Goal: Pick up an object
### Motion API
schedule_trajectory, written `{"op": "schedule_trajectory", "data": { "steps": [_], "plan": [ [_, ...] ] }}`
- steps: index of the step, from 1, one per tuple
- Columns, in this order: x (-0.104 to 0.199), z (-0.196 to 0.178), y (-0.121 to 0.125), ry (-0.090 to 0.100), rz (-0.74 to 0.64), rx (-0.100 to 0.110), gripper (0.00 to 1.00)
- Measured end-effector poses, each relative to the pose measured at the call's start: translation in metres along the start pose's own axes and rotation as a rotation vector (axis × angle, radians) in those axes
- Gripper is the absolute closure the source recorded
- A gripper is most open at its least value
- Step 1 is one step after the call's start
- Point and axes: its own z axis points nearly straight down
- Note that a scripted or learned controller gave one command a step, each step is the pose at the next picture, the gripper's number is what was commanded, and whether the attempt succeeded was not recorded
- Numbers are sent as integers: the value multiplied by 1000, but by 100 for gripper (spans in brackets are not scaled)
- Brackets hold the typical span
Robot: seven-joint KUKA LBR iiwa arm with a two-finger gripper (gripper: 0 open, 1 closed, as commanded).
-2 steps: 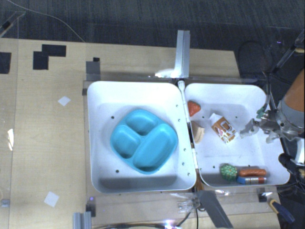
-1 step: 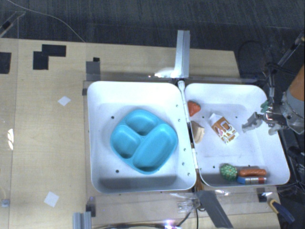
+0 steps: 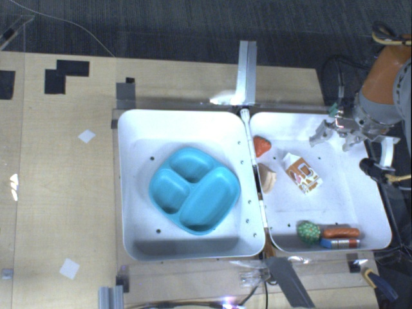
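Observation:
The right bin (image 3: 360, 192) holds several small objects. A red-orange piece (image 3: 261, 146) and a beige piece (image 3: 267, 179) lie against its left wall. An orange-and-white packet (image 3: 302, 174) rests near the middle. Along the front wall sit a green knobbly ball (image 3: 308, 232) and an orange-and-red tube (image 3: 341, 235). My gripper (image 3: 336, 134) hangs over the bin's back right part, apart from every object. It is open with nothing between its fingers.
The left bin (image 3: 138, 172) carries a blue divided plate (image 3: 195, 190). A metal post (image 3: 247, 76) stands behind the wall shared by the bins. Black cables (image 3: 380, 169) run along the right bin's right edge.

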Motion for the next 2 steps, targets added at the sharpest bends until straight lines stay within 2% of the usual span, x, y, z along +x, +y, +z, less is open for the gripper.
{"op": "schedule_trajectory", "data": {
  "steps": [1,2],
  "plan": [
    [43,38,-42,1,22,-6,0],
    [76,37,-79,0,-191,-9,0]
  ]
}}
